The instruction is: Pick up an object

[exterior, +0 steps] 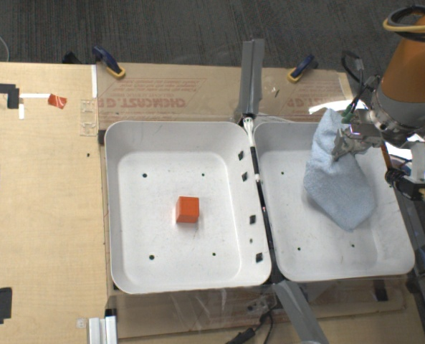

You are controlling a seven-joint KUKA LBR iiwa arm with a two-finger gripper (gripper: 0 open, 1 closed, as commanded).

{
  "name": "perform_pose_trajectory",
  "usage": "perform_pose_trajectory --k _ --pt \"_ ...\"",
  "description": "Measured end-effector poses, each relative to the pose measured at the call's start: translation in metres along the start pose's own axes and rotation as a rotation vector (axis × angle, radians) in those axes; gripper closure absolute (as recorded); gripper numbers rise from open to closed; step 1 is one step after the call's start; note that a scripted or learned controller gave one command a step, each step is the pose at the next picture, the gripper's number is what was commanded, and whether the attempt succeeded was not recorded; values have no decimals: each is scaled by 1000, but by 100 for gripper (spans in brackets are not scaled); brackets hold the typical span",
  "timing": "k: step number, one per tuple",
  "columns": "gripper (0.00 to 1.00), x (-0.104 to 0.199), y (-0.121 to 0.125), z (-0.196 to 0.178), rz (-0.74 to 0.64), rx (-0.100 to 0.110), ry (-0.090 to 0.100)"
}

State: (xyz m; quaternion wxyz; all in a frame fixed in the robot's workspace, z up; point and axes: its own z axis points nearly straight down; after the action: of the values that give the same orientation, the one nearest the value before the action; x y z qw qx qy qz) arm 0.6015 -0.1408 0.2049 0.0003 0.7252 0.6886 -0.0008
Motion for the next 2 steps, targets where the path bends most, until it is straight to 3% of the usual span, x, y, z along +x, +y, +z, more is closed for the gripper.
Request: perform_pose_trajectory --k 1,2 --pt "100 33 55 22 -19 2 0" --pt "100 32 15 25 80 3 1"
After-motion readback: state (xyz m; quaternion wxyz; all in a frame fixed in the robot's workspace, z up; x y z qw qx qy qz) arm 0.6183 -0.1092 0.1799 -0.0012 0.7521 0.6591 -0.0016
